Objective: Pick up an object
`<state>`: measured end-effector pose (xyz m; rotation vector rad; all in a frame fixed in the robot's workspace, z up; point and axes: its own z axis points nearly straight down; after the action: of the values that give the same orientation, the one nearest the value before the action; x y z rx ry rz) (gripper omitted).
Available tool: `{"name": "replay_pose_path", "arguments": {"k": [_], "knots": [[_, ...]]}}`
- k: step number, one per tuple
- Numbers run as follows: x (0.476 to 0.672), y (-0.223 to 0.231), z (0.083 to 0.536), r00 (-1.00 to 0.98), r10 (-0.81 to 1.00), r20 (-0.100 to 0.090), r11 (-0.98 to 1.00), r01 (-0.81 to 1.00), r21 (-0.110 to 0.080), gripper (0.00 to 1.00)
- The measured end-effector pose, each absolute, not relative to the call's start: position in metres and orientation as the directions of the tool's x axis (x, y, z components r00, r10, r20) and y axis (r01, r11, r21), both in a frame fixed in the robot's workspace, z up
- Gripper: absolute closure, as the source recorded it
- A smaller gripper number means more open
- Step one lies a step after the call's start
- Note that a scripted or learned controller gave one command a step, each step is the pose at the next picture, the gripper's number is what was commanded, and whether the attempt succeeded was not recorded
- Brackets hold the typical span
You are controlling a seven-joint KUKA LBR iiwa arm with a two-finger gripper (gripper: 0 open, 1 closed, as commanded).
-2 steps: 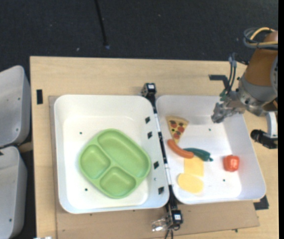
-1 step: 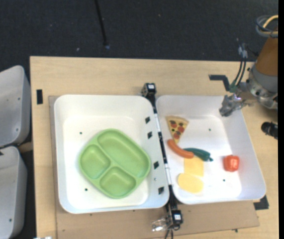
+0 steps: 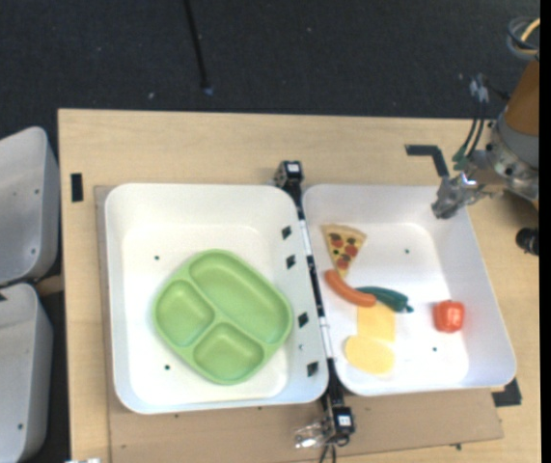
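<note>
Gripper (image 3: 448, 204): poised over the right bin's (image 3: 478, 258) far right corner, clear of the toys; whether it is spread or pressed together, I cannot tell.
Toy food: pizza slice (image 3: 344, 246), sausage (image 3: 349, 290), red tomato (image 3: 449, 315) lie loose in the right bin, ready for picking.
Green divided plate (image 3: 222, 315): flat in the left bin (image 3: 121, 258).

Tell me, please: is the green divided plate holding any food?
Empty. All three compartments of the green plate show bare green; it lies flat in the left bin.
</note>
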<state>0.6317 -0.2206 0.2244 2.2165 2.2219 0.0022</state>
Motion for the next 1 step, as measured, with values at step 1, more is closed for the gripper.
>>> {"name": "replay_pose_path", "arguments": {"k": [1], "knots": [[0.6135,-0.1818,0.2298,-0.005,1.000,0.000,0.005,1.000,0.000,1.00]]}}
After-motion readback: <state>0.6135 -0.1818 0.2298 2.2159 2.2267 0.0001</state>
